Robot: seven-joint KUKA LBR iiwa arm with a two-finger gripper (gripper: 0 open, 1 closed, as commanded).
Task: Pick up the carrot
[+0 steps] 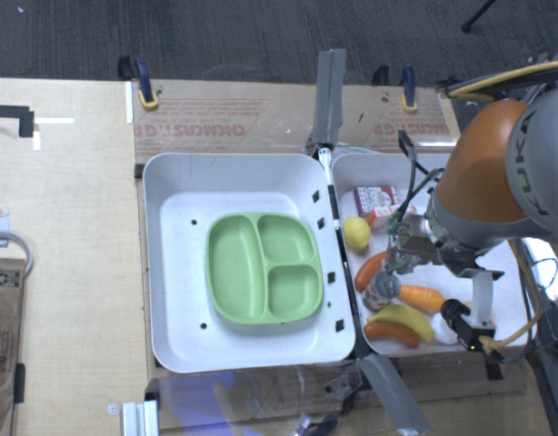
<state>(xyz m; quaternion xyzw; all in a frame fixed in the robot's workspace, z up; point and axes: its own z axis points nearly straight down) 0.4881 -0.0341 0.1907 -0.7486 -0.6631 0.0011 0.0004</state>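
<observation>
End effector (385, 284) sits low in right bin (497, 345); closure state cannot be determined. Carrot (421, 296) lies beside it, banana (402, 319) below, lemon (355, 232) above

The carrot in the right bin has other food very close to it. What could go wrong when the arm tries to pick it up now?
1. Several orange pieces lie close together: the carrot, one on the other side of the claw, and one under the banana. The claw might close on the wrong one.
2. The banana lies just below the carrot, so it may be pushed or pinched with it.
</observation>
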